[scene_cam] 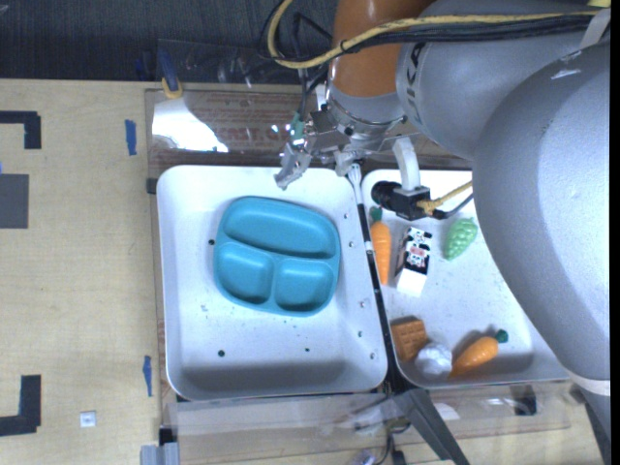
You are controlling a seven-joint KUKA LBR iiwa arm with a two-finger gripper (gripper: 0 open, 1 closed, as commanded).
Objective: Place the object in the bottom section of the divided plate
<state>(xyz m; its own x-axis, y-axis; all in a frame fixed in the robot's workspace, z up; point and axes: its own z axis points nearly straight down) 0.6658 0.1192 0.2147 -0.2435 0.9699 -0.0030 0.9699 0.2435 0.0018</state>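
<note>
A blue divided plate [276,255] lies in the left bin [194,337], with one long section on its far side and two smaller ones on its near side; all three are bare. My gripper [315,170] hangs over the far rim of the left bin, just beyond the plate's far edge. It is open, one finger [289,174] splayed to the left, and nothing sits between the fingers. An orange carrot [382,248] lies in the right bin [513,356] against the dividing wall, close below and right of the gripper.
The right bin also holds a white and black carton [417,252], green grapes [461,237], a brown bread-like piece [409,335], a white lump [435,359] and a second carrot [477,352]. The grey arm covers that bin's right side.
</note>
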